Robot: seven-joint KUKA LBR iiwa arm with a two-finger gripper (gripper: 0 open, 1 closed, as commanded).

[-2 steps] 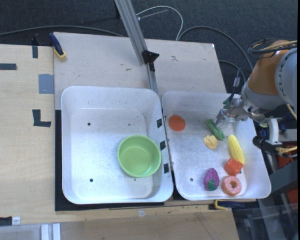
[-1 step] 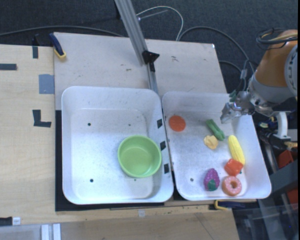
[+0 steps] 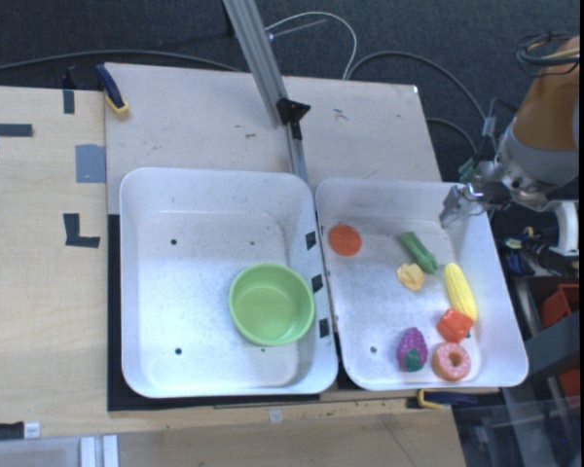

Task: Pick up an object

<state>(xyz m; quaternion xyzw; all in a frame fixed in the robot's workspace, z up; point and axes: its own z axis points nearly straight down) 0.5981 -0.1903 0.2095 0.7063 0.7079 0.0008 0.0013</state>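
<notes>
Hovering at right bin's [image 3: 487, 261] rim, gripper [image 3: 455, 205], jaw state indiscernible; no legible writing.

I work in a robotics lab, not a home. My pale plywood bench [image 3: 39, 261] carries strips of grey tape [image 3: 91, 163] as markers. Loose white cables [image 3: 321, 27] trail over dark carpet [image 3: 448, 17], and a slanted aluminium camera pole [image 3: 256, 42] rises behind two shallow white plastic bins [image 3: 141, 290].
</notes>
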